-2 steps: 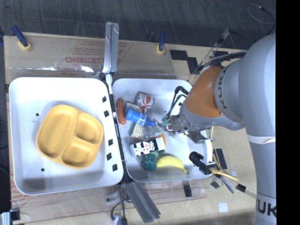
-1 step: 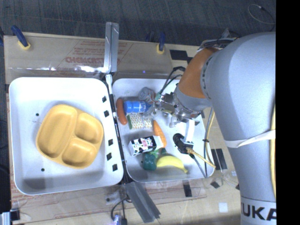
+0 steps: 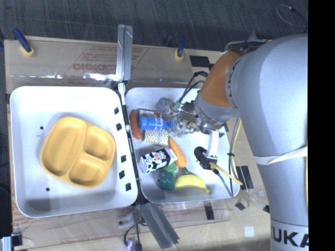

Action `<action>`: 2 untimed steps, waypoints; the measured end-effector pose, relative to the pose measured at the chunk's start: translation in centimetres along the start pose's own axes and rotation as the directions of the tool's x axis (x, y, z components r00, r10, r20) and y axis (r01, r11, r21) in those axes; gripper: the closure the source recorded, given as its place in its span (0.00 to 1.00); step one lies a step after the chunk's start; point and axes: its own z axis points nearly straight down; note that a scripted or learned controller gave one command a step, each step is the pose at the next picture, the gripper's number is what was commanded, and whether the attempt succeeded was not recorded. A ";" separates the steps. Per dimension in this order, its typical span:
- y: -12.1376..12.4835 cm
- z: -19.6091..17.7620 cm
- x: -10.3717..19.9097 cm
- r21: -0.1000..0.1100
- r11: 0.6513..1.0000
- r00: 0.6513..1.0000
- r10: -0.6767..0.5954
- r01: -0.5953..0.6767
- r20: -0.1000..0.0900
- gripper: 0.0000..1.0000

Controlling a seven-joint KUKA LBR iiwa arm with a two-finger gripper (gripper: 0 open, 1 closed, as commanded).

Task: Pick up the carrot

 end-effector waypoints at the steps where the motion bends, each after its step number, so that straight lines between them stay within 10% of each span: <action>1: -1.8 -6.2 -2.1 0.009 1.000 1.000 -0.011 0.011 0.004 1.00; 2: -1.8 -6.2 -2.1 0.010 1.000 1.000 -0.011 0.011 0.004 0.00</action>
